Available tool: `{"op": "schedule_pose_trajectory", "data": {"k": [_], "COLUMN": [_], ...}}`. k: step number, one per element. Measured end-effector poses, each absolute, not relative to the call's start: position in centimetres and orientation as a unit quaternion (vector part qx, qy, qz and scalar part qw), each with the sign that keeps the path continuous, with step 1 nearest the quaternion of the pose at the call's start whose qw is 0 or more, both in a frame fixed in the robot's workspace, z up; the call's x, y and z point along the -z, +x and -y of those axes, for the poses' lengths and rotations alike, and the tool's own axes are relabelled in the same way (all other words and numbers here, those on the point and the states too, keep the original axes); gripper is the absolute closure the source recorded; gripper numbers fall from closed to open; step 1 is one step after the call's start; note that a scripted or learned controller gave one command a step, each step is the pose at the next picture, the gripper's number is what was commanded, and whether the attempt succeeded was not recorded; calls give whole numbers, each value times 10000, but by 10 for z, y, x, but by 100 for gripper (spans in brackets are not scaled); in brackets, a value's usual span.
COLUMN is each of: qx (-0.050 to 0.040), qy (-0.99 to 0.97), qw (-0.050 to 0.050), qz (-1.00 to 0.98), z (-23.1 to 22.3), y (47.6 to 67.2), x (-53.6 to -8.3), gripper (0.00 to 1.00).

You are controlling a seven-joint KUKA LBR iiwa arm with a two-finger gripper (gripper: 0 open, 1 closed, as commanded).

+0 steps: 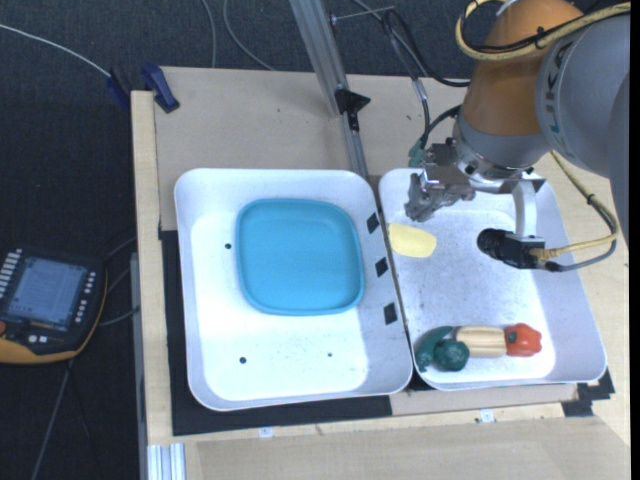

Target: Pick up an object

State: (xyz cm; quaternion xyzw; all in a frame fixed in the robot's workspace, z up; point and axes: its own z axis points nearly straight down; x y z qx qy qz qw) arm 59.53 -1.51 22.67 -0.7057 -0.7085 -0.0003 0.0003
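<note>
The pincer (422, 203) is hovering over the right bin (570, 318), just above the yellow piece (412, 240) lying near that bin's left wall; how far it is parted, I cannot tell. A blue plate (300, 256) is sitting in the left bin (205, 298).

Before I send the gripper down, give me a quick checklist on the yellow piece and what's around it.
1. Gripper over the right bin: ok.
2. Gripper centred on the yellow piece: not ok, it sits above and slightly right of it.
3. Yellow piece clear of other objects: ok.
4. Yellow piece away from the bin wall: not ok, near the left edge.
5. Wooden toy out of the path: ok.
6. Nothing held: cannot tell.
</note>
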Motion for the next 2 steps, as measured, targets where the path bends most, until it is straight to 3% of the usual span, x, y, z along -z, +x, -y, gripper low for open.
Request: {"op": "schedule_pose_trajectory", "data": {"k": [2], "qx": [9], "qy": [-7057], "qw": [-3], "qz": [7086], "z": [-87], "y": [639], "x": [-244], "gripper": [100]}}
